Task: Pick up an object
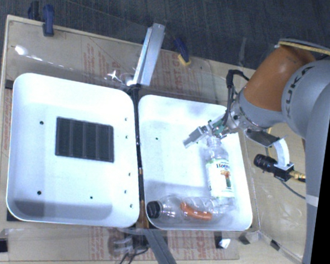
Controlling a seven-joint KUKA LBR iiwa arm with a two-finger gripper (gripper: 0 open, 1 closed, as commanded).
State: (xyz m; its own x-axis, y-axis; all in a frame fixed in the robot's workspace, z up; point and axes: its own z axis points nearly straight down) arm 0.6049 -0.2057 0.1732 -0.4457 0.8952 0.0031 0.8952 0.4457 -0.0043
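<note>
Tool point(204, 134) low in the right bin point(153, 127), near its far wall. Cannot tell how the tool is set; nothing visibly held. Just below the tool: clear bottle with white label point(220, 173), lying flat, neck end nearest the tool, probably the target. Further below, against the bin's near wall: second clear bottle, black cap point(181, 210), also on its side. Left bin point(24, 139) well apart, across the divider, with a dark ribbed panel point(84, 139). Surface point(73, 48) around both bins.
</note>
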